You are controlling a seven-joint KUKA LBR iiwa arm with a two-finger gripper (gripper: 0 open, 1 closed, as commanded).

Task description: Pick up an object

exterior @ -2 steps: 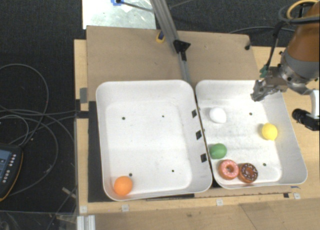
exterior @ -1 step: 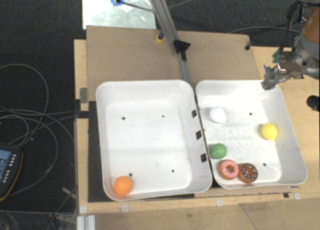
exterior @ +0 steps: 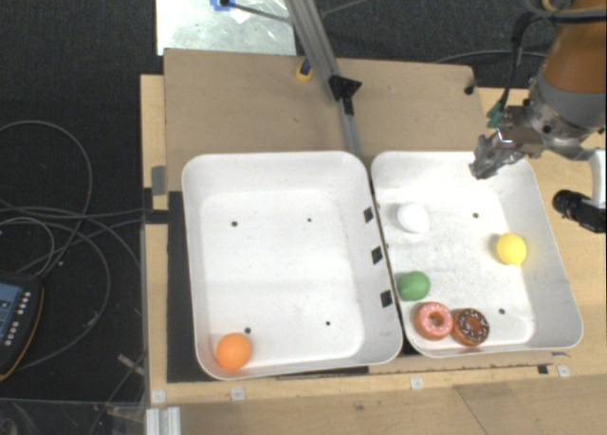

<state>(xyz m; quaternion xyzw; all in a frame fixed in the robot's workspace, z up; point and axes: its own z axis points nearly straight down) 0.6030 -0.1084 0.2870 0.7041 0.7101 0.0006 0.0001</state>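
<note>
1. Brown board under the bins, on a wooden bench.
2. Grey pole slants down from top centre, w/ black clamp near its lower end.
3. Yellow-edged bit just left of pole.
4. Black cables looped on dark floor, left side.
5. Handheld controller w/ screen at far left edge.
6. Pale floor patch at top, w/ blue tape.

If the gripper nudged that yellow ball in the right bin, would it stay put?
Probably not. The yellow ball looks round and smooth, so it would likely roll across the right bin. Nothing touches it, so only the bin's wall would stop it. Two fingers might squeeze it sideways.
</note>
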